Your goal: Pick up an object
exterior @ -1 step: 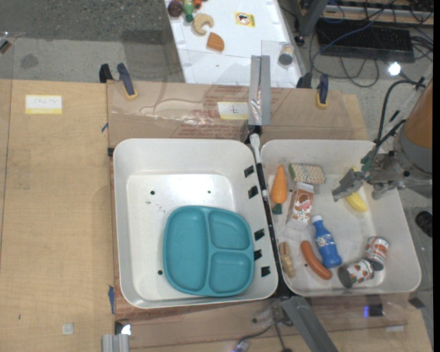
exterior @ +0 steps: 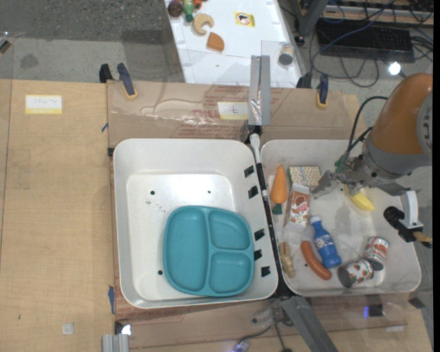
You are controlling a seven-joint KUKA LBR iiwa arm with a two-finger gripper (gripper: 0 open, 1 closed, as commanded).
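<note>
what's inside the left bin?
Left bin holds one teal divided tray, three compartments, nothing visible in them. Bare white floor behind it; whatever lies under the tray is covered.

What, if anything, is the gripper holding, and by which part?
It cannot be told: the gripper sits low over the right bin near the yellow object, with nothing visibly in its grasp.

A pale wood bench fills the 9 o'clock side, with a white label stuck on it toward 10 o'clock. Brown cardboard lies across the middle, held by blue clamps at 11 and 1 o'clock. Grey speckled floor runs along 12 o'clock, beside a white table. A black keyboard sits at 1 o'clock, and a bright light spot glints below it
</note>
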